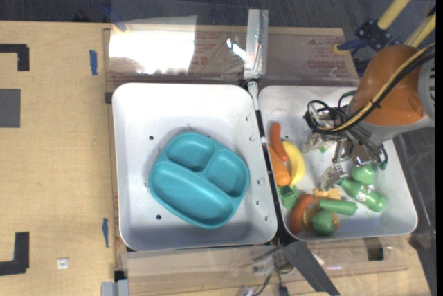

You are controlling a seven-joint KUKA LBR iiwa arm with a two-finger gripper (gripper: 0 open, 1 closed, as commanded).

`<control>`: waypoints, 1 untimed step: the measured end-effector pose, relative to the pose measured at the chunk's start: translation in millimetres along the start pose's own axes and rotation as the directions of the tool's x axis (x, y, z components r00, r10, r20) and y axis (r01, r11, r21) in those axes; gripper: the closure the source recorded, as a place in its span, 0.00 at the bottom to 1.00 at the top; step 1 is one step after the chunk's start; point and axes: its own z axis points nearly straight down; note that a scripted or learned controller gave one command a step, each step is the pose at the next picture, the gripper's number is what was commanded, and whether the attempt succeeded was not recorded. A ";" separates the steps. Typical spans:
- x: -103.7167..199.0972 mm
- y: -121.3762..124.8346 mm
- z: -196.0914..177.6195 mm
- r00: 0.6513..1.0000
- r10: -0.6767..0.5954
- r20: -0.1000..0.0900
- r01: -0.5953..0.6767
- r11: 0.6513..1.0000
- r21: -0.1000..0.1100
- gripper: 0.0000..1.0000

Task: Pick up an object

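**Gripper low in the right bin among toy vegetables**

The pile of toy food (325,201) sits in the right bin (401,218), crowded toward its near and left parts. Along the bin's left wall lies an orange carrot (276,142), with a yellow banana (295,162) just beside it on the right, the two touching or nearly so. Nearer the front edge is a cluster: an orange-brown piece (300,211), a green rounded piece (322,222) against it, and a green cylinder-like piece (337,205) lying across the top of them. To the right of that, two more green pieces (367,187) lie close together, one above the other.

The gripper (340,164) is down inside this bin, between the banana and the right-hand green pieces, its metal parts just above the front cluster. Whether its fingers stand wide or narrow cannot be told from this view, and no object is seen between them. Black cables (325,118) loop at the wrist, below the orange band (387,90) of the arm, which comes in from the right.

The left bin (138,115) holds a teal divided plate (199,178), lying flat and tilted at an angle, well apart from the gripper. Both bins rest on a cardboard-covered bench (48,149).
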 end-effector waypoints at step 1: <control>8.1 38.9 -0.9 0.998 0.066 0.000 -0.066 0.998 0.003 0.00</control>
